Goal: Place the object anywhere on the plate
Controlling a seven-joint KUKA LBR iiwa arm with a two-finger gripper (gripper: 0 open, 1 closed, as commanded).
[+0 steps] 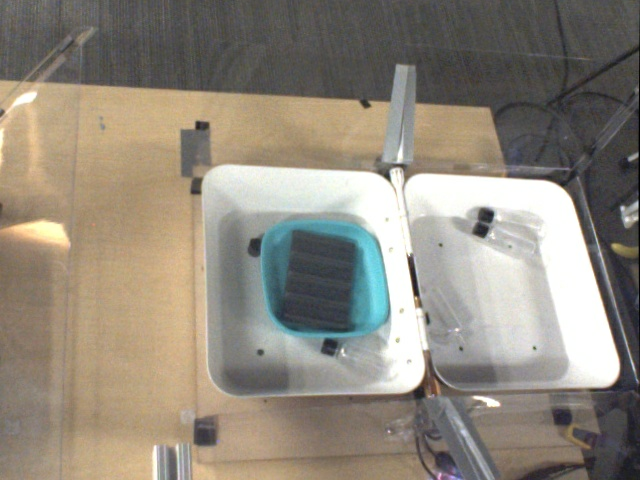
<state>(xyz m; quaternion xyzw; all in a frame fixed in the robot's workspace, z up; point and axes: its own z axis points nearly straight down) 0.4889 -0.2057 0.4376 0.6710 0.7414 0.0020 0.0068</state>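
Nearest, a small clear tube with a black cap lies in the left bin, at five o'clock of the teal plate, just beside its rim. A dark ridged block rests on the plate's middle. Another capped tube lies in the right bin, toward twelve o'clock. Whether the gripper is open or closed cannot be told.

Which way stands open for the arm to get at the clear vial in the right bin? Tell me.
Probably from straight above: the clear vial lies alone in the right bin, with nothing over it. The bin's wall stands close behind it, which might crowd a slanted approach.
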